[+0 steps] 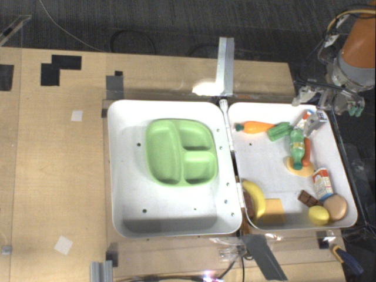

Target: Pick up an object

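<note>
Two white bins sit side by side on my bench. I count one green divided tray (179,151) in the left bin (126,216). The right bin (264,163) holds one carrot (254,127), one green bottle (297,147), one banana (252,191), one tan block (272,210), one small carton (322,184), one brown piece (306,199), one lemon (319,215) and one egg (335,207). My gripper (313,120) hangs over the right bin's far right corner, near the bottle; I cannot tell how it is set.
</note>
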Robot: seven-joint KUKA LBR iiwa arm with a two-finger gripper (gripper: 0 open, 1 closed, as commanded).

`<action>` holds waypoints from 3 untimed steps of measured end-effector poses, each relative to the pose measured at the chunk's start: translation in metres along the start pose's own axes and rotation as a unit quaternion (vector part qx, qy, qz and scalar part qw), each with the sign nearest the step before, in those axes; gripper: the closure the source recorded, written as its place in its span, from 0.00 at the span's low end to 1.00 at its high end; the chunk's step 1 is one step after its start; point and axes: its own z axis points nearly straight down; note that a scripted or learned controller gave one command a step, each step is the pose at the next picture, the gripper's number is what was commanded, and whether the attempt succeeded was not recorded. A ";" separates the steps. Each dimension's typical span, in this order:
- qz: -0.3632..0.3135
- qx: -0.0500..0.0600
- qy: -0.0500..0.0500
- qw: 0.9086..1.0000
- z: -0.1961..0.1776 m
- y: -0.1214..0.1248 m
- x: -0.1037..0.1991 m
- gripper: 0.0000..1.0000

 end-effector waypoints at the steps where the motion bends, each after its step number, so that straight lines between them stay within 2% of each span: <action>1: 0.045 0.001 0.007 0.999 0.124 -0.026 -0.008 0.00; 2: 0.089 0.000 0.000 0.996 0.124 -0.010 0.048 0.00; 3: 0.085 0.000 -0.001 0.996 0.122 0.031 0.085 0.00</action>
